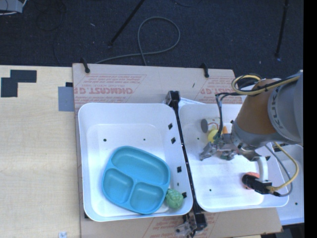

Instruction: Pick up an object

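Over right bin [233, 195], pincer [204, 154], grey piece [203, 125] nearby

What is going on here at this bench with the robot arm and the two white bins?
The arm reaches in from the right, its gripper down in the right bin. A small grey item and a yellow item lie just beyond it, towards the bin's far side. Nothing can be seen held. In the left bin, a blue divided plate lies with a green lumpy object beside it.
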You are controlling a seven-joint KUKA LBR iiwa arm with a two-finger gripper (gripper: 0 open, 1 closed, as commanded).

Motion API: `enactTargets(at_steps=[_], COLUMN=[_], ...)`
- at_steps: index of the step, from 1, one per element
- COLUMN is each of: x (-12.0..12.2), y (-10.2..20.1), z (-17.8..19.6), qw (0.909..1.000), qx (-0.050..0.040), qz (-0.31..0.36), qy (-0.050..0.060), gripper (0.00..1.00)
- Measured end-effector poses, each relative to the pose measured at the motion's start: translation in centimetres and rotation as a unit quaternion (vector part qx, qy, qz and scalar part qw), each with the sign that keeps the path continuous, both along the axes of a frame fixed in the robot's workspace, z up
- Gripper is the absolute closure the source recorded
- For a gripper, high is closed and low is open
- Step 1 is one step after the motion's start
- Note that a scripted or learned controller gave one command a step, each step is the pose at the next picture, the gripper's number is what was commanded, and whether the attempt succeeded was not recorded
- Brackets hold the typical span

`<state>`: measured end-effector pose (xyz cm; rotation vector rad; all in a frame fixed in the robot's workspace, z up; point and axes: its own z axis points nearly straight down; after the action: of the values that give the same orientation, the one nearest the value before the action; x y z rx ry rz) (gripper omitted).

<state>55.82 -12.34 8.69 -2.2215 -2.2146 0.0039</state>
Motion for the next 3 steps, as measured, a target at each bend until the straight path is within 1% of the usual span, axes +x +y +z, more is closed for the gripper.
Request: enactTargets(at_steps=[1,2,3], x=[0.1,-0.2,-0.4], y=[-0.2,-0.3,-0.7], z=[1.1,5.4,11.7], qw=[1.0000,1.0000,1.0000], qx=[-0.0002,-0.0008,-0.0013], qz=[-0.003,-0.003,0.001], qy=[-0.001,-0.003,-0.004], gripper=[1.00,1.00,1.00])
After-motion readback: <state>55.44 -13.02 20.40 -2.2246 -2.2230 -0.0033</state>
